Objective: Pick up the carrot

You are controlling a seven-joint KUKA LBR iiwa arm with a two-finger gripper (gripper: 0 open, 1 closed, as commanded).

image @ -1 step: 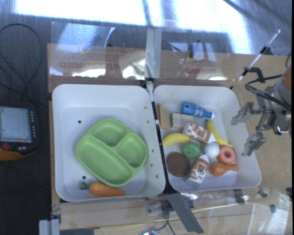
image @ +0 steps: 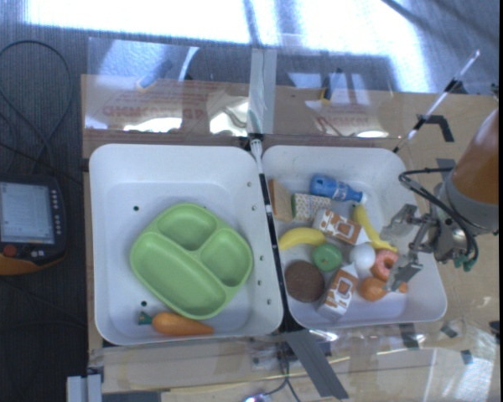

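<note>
While the carrot (image: 181, 325) lies in the left bin (image: 109, 224), the gripper (image: 409, 254) hangs over the right bin (image: 419, 308).

From the overhead camera, the carrot is a smooth orange taper with a green stub, lying flat at the bin's front edge, just beside the glossy green 3-section plate (image: 193, 260). The arm reaches from the right, its 2 fingers spread and holding nothing, above a doughnut (image: 384, 262).

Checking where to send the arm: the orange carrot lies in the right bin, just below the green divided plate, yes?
Not quite. The camera view shows the orange carrot in the left white bin, not the right one. The rest holds: it lies just below the green divided plate, near the bin's front wall.
</note>
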